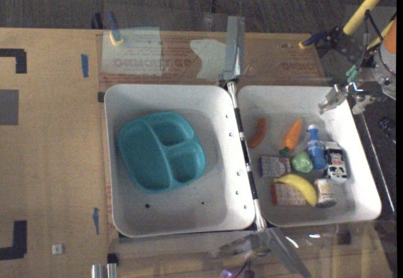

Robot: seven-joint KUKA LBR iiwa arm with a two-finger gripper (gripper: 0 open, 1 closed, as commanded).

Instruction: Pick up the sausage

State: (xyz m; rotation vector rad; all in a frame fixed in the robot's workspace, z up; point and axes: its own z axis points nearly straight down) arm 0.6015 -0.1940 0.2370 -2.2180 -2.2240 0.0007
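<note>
Sausage point(257, 133) loose in right bin point(368, 207); gripper point(343, 95) state unclear; labels unreadable.

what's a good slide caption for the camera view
Gripper poised over right bin's far edge, sausage lying untouched by its left wall.

Teal sectioned plate point(162, 151) in left white bin point(126, 207). Right bin: reddish-brown sausage point(257, 133), orange carrot point(293, 133), blue bottle point(315, 147), yellow banana point(300, 186), green lump point(302, 162).
</note>
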